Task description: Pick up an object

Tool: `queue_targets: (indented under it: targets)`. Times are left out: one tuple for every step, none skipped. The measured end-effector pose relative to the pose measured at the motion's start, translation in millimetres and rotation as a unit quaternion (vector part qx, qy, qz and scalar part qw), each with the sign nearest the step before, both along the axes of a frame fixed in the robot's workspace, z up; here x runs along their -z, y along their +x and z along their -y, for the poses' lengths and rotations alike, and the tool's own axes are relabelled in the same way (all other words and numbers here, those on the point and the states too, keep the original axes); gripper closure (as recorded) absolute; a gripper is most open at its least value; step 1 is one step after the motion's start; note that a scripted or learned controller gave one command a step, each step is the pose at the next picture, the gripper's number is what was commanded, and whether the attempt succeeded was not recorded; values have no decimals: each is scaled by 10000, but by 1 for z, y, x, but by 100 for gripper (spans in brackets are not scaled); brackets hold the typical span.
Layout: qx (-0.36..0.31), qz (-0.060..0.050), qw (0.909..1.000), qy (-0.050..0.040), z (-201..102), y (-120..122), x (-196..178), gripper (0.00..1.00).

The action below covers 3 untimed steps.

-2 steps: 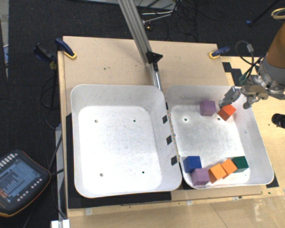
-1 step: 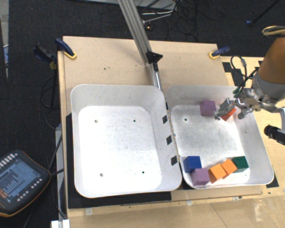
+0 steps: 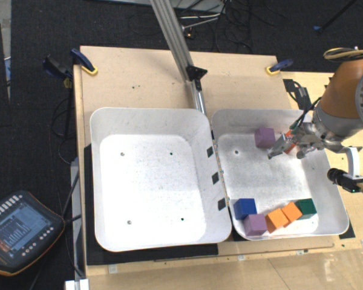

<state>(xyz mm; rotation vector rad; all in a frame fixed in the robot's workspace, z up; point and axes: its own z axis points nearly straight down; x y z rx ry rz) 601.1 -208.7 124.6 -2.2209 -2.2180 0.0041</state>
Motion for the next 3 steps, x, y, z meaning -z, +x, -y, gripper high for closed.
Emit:
queue_targets:
  targets:
    - [-3,32,10000,-8,0,2,-14,100]
    - [2,57,10000,-17,5,0,-77,100]
    - [-23,62,10000,-18,2,6,-140,100]
